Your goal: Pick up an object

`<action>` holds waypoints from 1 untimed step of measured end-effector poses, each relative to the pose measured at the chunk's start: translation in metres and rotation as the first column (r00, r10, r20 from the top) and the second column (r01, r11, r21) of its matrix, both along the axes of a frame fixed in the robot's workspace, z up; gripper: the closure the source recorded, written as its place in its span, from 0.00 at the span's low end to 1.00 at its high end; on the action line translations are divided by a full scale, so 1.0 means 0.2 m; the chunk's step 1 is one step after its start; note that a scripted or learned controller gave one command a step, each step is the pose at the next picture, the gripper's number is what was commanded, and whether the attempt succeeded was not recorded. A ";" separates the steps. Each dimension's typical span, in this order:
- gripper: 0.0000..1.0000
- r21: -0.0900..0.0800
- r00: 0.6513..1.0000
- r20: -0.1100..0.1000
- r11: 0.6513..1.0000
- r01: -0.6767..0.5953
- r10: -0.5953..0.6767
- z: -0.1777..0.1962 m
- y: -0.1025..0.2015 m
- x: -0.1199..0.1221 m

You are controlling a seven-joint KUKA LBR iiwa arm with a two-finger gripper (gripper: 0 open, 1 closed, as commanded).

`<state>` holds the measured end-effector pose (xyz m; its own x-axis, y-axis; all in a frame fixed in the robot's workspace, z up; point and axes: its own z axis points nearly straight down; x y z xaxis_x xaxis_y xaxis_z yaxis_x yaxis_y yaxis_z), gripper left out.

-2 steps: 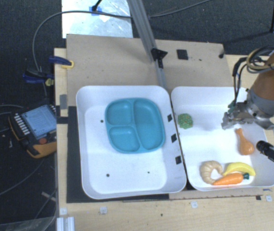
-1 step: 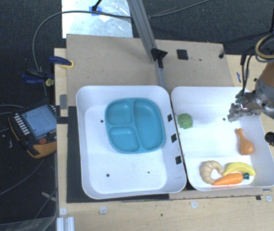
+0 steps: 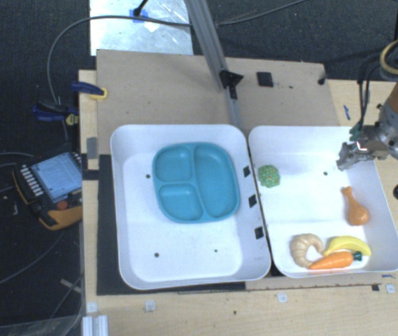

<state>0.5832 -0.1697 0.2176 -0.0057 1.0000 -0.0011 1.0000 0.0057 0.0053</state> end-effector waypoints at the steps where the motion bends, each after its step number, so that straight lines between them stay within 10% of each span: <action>1: 1.00 0.003 1.000 -0.003 1.000 -0.004 0.004 0.01 0.22 0.00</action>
<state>0.5838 -0.1264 0.2202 -0.0095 1.0000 0.0017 1.0000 0.0095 0.0018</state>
